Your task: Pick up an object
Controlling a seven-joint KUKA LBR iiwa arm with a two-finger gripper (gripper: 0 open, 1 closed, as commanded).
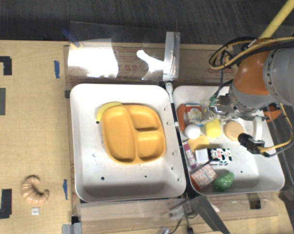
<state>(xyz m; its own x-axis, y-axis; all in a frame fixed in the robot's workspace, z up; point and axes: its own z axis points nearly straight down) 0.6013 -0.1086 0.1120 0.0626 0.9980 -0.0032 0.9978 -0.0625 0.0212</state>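
The right bin (271, 177) holds a jumble of small objects. Among them are a yellow block (212, 128), a peach-coloured round piece (232, 129), a white ball (192, 129), a black-and-white patterned item (220, 155), a green broccoli-like toy (224, 180) and a red-and-white packet (203, 174). My gripper (221, 112) hangs low over the back of this bin, just above the yellow block and the peach piece. The grey wrist with its orange band (251, 77) covers most of it from above. I see no object lifted off the bin floor.
A yellow divided plate (132, 131) lies in the left bin (83, 169). A croissant-shaped toy (35, 189) rests on the bench at the far left. Cables (234, 50) loop behind the arm, and a black cable clip (248, 141) hangs over the right bin.
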